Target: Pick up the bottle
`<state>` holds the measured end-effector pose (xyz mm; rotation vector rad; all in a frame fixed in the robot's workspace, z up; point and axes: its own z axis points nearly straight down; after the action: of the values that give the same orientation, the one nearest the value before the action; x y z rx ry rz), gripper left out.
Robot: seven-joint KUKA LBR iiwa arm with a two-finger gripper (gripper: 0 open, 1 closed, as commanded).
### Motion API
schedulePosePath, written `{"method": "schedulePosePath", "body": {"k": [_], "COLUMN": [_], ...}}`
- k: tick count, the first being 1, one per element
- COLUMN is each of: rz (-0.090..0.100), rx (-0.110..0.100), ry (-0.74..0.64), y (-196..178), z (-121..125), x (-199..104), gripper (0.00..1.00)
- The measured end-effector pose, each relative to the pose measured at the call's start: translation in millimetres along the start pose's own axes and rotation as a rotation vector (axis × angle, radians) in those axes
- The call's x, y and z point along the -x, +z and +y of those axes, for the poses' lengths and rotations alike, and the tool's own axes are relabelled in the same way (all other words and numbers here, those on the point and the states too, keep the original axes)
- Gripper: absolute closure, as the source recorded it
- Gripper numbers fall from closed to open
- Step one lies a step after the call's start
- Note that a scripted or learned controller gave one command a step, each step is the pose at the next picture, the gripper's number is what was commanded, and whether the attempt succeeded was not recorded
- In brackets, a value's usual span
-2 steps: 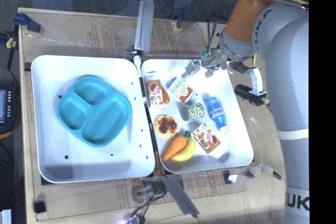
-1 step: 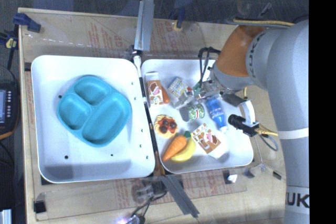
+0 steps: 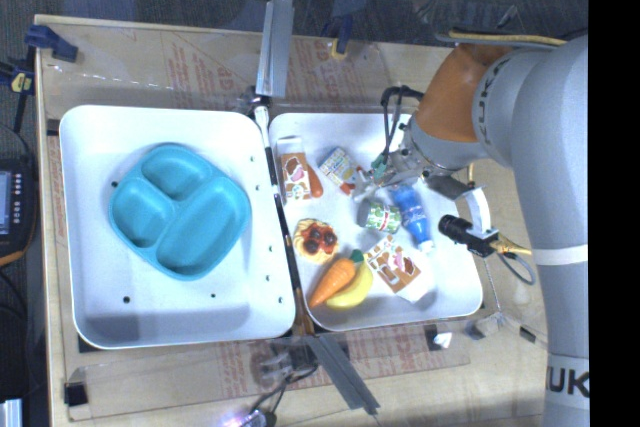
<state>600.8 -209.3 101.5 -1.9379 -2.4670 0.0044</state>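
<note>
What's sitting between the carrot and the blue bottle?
In the camera view, a small carton with a fruit picture lies between the carrot and the blue bottle, in the right bin.

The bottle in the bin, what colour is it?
Blue, with a white cap. The bottle shows in the camera view, lying in the right bin.

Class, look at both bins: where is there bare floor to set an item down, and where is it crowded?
Free: the left bin floor all around the blue divided plate, widest along its near wall. Crowded: the right bin, where the bottle, carrot, banana and cartons cluster under the hand.
</note>
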Motion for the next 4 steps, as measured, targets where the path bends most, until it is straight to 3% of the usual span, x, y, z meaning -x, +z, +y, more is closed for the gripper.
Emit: {"method": "schedulePosePath", "body": {"k": [1,4], "rz": [0.000,-0.005], "rx": [0.000,0.008], "ry": [0.000,-0.157], "y": [0,8], "z": [0,11], "x": [0,1], "gripper": [0.00,0.00]}}
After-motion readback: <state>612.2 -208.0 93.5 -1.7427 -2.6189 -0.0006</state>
